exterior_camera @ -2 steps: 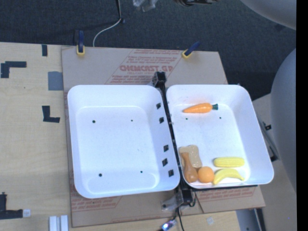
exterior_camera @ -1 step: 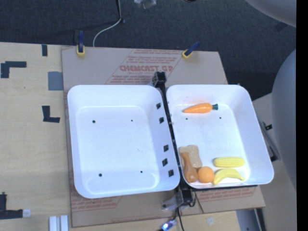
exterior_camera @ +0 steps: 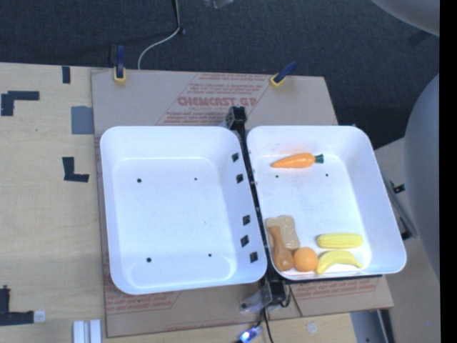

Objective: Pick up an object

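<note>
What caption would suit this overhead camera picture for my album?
Two white bins on a bench: the right bin holds a toy carrot, orange, banana and corn cob.

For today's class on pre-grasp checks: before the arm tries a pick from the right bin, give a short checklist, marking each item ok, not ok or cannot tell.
1. Objects present in the right bin: ok; carrot, corn cob, banana, orange ball.
2. A target with free space around it: ok; the carrot lies alone near the bin's far side.
3. Front-corner items separated: not ok; ball, banana, corn and a tan piece crowd together.
4. Jaws open: cannot tell.
5. Nothing lying across the carrot: ok.
</note>
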`<act>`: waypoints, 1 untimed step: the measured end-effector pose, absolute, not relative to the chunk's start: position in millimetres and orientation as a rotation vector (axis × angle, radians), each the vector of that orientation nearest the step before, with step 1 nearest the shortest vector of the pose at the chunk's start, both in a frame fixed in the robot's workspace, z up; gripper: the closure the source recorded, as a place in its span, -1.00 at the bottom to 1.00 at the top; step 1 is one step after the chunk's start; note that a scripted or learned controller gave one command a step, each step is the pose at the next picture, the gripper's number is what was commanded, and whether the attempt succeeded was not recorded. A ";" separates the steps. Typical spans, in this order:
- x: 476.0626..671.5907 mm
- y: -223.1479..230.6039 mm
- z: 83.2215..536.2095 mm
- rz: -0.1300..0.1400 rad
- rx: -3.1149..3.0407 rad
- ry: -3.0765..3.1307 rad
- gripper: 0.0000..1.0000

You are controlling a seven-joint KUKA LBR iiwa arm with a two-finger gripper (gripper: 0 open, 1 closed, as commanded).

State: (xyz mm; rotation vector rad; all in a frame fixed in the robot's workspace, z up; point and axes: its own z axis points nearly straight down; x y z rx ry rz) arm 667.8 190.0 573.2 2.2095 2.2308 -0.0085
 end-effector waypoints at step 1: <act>668.0 191.0 583.1 -0.005 2.207 2.230 1.00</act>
